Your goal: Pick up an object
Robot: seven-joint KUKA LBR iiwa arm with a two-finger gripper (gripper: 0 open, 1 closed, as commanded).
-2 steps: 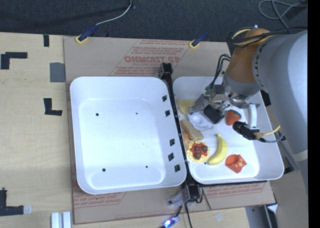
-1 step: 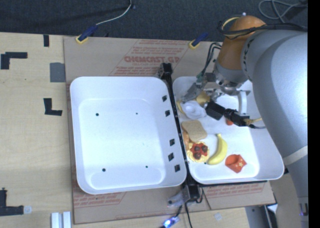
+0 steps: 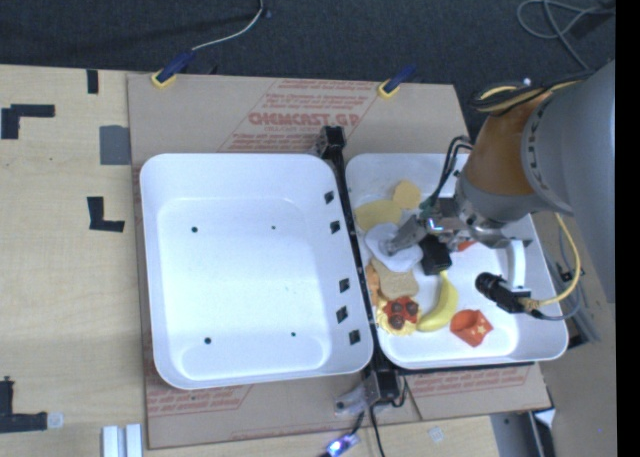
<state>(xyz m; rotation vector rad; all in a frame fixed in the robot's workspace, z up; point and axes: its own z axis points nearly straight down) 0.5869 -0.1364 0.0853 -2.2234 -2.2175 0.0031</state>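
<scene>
**Arm low over the crowded right bin, nothing yet in hand**

The arm (image 3: 510, 160) reaches in from three o'clock and hangs over the right bin (image 3: 535, 345), where every loose thing lies; the left bin (image 3: 160, 180) carries nothing to grasp, so the pick has to happen here. The gripper (image 3: 428, 237) sits low near the bin's middle, above a pale flat piece (image 3: 392, 245). Whether its fingers stand wide or narrow cannot be told, since the dark gripper body and cabling cover them, and no object is seen between them.

The candidates crowd together: a banana (image 3: 441, 307) at about six o'clock from the gripper, a red piece (image 3: 471, 326) at five o'clock, a strawberry-like cluster (image 3: 400, 313) at seven o'clock beside a tan slice (image 3: 398, 284), and yellow pieces (image 3: 385, 207) at eleven o'clock. Such packing likely makes a clean single grasp awkward. Both bins rest on a cardboard sheet (image 3: 290, 120) on the bench (image 3: 60, 245).
</scene>
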